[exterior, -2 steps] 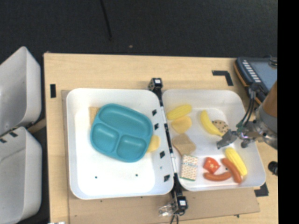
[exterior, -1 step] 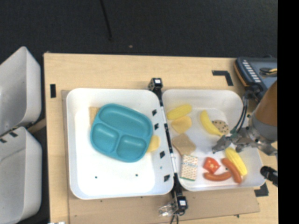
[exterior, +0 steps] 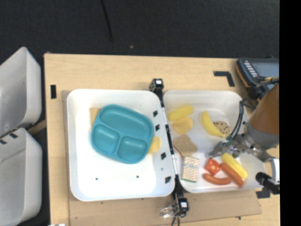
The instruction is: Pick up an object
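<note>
Camera view: my gripper (exterior: pixel 225 148) hovers low in the right bin (exterior: pixel 197 98), fingers spread, gripping nothing.

I read it as poised above the corn cob (exterior: pixel 234 167), which lies against the red sausage (exterior: pixel 217 178) and near the red pepper (exterior: pixel 212 165). My worry: the pieces crowd together, so closing could nudge the corn aside or pinch two at once. The banana (exterior: pixel 210 125) lies apart, an easier target.

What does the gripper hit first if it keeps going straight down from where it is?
Likely the bare floor of the right bin, between the slice of bread and the corn cob. The gripper hangs over that gap, though depth is hard to judge from this slanted view.
</note>
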You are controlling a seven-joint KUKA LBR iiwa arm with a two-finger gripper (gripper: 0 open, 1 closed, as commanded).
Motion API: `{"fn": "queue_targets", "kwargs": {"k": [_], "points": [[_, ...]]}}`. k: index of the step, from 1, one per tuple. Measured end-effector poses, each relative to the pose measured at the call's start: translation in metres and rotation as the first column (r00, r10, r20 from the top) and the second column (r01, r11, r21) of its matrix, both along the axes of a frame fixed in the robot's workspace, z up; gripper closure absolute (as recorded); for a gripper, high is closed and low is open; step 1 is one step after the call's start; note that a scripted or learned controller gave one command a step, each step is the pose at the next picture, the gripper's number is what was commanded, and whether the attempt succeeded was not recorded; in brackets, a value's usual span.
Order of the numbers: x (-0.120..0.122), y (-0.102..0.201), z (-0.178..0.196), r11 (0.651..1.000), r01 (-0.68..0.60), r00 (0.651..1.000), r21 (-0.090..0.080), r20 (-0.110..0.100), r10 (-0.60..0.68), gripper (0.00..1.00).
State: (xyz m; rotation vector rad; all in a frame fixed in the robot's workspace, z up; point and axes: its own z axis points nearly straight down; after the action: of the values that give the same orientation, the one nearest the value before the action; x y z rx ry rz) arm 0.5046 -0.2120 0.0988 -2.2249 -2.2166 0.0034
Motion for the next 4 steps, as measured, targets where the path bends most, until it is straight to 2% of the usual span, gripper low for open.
{"fn": "queue_targets", "kwargs": {"k": [1, 2, 3, 4], "points": [[0.001, -0.001, 0.013, 1.000, 0.006, 1.000, -0.002, 0.006, -0.006, 1.00], [0.003, -0.012, 0.073, 1.000, 0.004, 1.000, -0.003, 0.010, -0.004, 1.00], [0.000, -0.014, 0.117, 1.000, -0.004, 1.000, -0.003, 0.009, 0.004, 1.00], [0.001, -0.015, 0.144, 1.000, -0.006, 1.000, -0.002, 0.007, 0.006, 1.00]]}}
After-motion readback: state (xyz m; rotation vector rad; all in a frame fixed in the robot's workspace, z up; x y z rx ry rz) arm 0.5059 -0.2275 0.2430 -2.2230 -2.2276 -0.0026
